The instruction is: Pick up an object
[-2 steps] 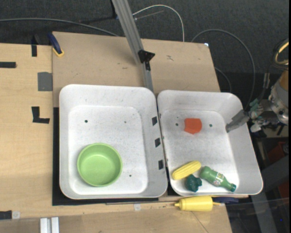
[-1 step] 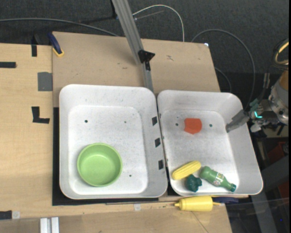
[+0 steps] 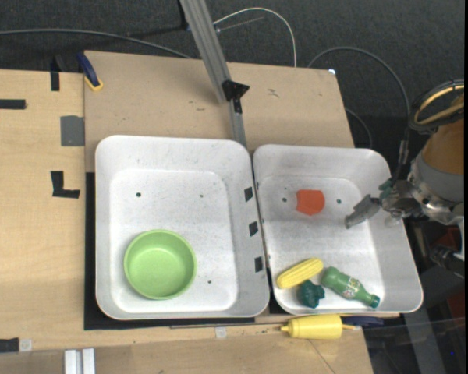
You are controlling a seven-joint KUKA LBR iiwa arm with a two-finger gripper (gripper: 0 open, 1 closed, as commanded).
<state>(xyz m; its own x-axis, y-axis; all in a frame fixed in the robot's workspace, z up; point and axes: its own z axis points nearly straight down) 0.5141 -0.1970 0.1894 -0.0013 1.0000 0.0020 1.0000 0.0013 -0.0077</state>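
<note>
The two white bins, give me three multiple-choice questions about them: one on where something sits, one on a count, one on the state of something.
1. Where does the green bowl sit?
A. left bin, near corner
B. right bin, middle
C. on the bench

2. How many items lie inside the right bin?
A. two
B. four
C. six

3. How does the green bottle rest?
A. upright
B. on its side
C. held in the tool

Answers:
1 A, it rests in the left bin.
2 B: red block, corn cob, dark green piece, bottle.
3 B, it lies flat beside the corn.
</note>
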